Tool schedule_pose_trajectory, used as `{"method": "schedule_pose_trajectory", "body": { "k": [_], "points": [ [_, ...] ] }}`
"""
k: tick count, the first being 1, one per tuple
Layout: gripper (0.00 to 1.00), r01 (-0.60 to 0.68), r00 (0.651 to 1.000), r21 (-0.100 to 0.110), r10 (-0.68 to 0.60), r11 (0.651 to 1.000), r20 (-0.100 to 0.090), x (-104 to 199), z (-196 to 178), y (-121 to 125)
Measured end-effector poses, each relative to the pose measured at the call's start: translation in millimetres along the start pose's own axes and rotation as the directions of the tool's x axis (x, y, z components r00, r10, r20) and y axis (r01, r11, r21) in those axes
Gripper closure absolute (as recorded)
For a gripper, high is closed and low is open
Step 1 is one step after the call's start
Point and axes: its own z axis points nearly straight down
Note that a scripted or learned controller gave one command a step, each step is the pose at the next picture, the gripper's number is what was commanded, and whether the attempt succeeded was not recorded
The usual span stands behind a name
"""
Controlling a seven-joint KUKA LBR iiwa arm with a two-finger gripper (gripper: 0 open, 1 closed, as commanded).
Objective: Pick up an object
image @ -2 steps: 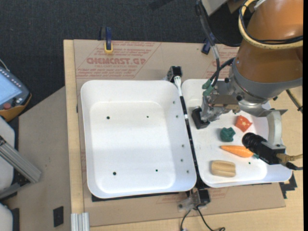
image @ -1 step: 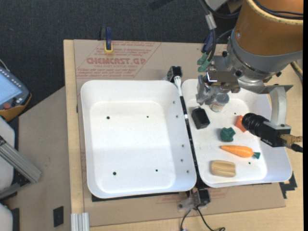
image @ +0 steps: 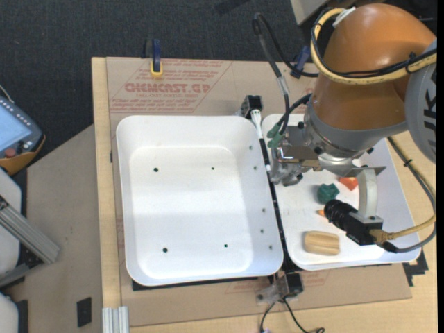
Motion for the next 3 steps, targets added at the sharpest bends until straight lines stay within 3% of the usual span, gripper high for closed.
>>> {"method": "schedule_pose_trajectory", "body": {
  "k": [1, 2, 3],
  "points": [
    [1.00, 0.009, 1.000, -0.005, -0.009, 1.000, -0.003, 60.6, 13.4, 0.0],
    [1.00, -0.008, 1.000, -0.008, 0.008, 1.000, 0.000, -35.3, 11.0, 1.2],
    [1.00, 0.008, 1.000, -0.026, -0.008, 1.000, -0.006, 7.4, -108.9, 0.8]
  ]
}}
